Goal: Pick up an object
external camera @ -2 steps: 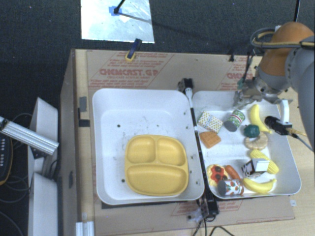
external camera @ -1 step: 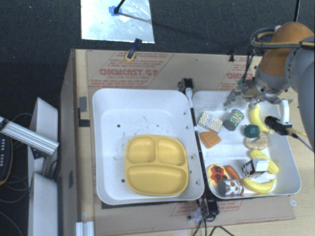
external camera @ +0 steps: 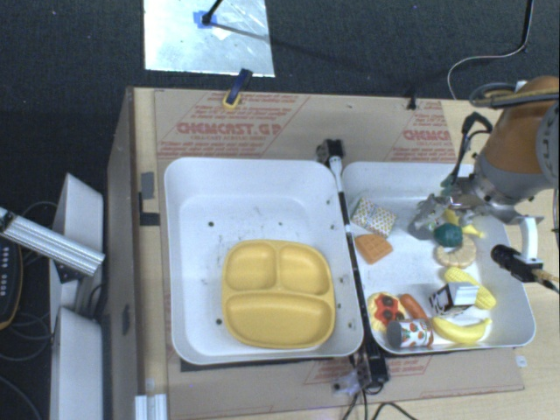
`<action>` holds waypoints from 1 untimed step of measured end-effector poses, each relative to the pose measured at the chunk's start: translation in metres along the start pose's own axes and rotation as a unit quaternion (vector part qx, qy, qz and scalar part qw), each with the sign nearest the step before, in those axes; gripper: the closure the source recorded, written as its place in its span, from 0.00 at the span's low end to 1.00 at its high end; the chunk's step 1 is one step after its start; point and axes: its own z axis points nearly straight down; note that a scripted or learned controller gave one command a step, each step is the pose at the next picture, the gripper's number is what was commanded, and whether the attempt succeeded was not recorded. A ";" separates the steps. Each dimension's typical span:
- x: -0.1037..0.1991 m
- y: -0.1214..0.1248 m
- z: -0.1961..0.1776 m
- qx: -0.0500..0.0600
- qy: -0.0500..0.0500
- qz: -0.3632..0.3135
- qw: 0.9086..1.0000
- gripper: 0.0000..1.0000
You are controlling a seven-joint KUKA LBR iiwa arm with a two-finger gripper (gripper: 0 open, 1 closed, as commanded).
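Note:
My gripper is low over the back of the right bin, reaching in from the right. A teal round object lies right beside the grey gripper body, touching or just below it. A pale round cracker sits just in front of the teal object. Small yellow pieces show next to the gripper. I see nothing clearly held.
Also in the right bin are a patterned packet, an orange wedge, a yellow corn piece, a small carton, a banana, a can and red-orange fruit. A yellow divided plate lies in the left bin.

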 end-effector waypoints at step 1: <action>-0.022 0.003 0.034 -0.001 0.007 -0.004 1.000 0.00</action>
